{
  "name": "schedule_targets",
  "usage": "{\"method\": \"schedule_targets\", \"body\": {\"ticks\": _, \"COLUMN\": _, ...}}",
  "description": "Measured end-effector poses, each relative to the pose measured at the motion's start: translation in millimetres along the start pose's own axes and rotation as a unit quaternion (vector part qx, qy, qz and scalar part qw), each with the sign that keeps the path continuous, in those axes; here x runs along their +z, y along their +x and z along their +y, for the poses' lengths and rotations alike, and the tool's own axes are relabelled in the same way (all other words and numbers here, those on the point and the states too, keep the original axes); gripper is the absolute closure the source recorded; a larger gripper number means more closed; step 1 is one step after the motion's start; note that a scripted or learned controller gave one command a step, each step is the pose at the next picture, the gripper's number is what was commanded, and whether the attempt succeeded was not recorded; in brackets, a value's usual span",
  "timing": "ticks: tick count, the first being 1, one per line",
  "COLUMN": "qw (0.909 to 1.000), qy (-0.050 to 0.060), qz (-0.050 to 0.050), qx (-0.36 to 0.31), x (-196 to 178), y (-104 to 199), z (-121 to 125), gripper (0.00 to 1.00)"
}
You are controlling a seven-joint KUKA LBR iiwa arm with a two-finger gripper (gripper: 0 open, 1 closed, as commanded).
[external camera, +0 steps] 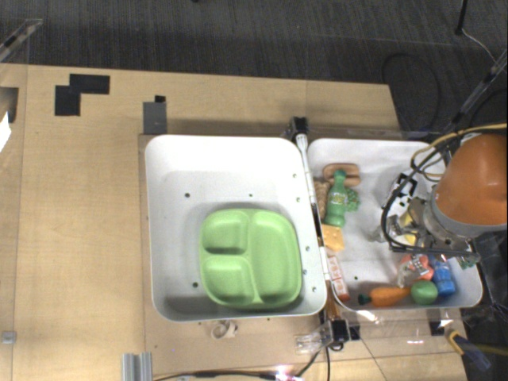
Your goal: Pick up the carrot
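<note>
The carrot (388, 296) is a short orange piece with a dark green end, lying along the front wall of the right bin (373, 153). My gripper (416, 262) hangs below the orange wrist band (475, 182), low over the bin's front right part, just up and right of the carrot. Cables and the wrist body cover most of the gripper. Nothing can be made out held in it.
A round green item (425, 292) and a blue block (444, 282) lie right of the carrot. A green bottle (339, 200), a tan piece (342, 173) and a yellow wedge (333, 238) sit by the right bin's left wall. The left bin (175, 173) holds a green divided plate (250, 254).
</note>
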State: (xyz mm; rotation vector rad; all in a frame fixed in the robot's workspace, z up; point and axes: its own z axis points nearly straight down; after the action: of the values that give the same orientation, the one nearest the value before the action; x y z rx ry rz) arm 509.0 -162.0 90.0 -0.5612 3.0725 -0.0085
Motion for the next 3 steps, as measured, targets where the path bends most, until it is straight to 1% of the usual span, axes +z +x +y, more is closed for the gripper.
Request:
{"method": "schedule_targets", "body": {"ticks": 1, "qw": 0.9826, "qy": 0.000, "qz": 0.001, "qx": 0.186, "x": 0, "y": -24, "z": 32, "gripper": 0.00}}
{"method": "schedule_targets", "body": {"ticks": 2, "qw": 0.9989, "qy": 0.005, "qz": -0.012, "qx": 0.046, "x": -4, "y": -7, "z": 42, "gripper": 0.00}}
{"method": "schedule_targets", "body": {"ticks": 3, "qw": 0.9937, "qy": 0.001, "qz": 0.001, "qx": 0.112, "x": -1, "y": -25, "z": 62, "gripper": 0.00}}
